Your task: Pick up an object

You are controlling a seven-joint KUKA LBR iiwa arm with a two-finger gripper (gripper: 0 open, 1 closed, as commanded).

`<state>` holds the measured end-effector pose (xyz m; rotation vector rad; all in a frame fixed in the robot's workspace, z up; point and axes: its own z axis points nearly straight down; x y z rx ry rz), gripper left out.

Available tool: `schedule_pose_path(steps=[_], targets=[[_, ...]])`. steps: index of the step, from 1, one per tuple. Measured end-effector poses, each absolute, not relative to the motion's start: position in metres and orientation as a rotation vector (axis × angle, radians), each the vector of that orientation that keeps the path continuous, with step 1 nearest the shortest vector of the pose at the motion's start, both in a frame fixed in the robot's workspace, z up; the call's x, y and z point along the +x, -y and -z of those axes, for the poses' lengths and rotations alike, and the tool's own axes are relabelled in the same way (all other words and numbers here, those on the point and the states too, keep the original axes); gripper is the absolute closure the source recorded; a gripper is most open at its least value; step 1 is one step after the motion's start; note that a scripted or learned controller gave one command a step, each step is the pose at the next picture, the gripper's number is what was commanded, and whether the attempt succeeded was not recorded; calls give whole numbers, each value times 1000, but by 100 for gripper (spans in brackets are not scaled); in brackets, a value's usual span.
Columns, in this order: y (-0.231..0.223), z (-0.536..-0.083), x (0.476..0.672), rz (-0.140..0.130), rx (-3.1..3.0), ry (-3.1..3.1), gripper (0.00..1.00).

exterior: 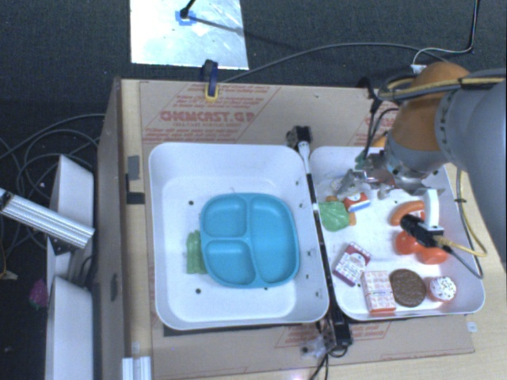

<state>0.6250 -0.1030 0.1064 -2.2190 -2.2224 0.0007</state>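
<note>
Grey arm is reaching in from the right, and the end effector [354, 182] is hanging low over the upper-left part of the right bin [467, 291]. Can't tell whether it is released or clenched; nothing visible in its grip.

Closest candidate: green toy [335, 214], lying just below and slightly left of the end effector, near the divider between the bins. Small red-white-blue piece [358, 203] is sitting right beside it, almost directly under the tool, so the two are crowding each other.

Green toy looks roughly blob-shaped, no clear long axis, so approach angle probably isn't mattering much. My read: a short drop down and toward the near-left is all that's needed.

Other items are lying further off toward the near-right: orange-red pieces [412, 228], brown round cookie [408, 286], red-and-white packets [351, 263].

Blue divided plate [249, 238] is sitting in the left bin [170, 212], well apart.

Risk: clipping the small piece while closing on the green one.
</note>
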Motion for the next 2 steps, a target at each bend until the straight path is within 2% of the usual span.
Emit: schedule_pose_path(steps=[1,2], targets=[[102,-87,635,4,-2219,2228,0],[101,-98,636,9,-2218,2232,100]])
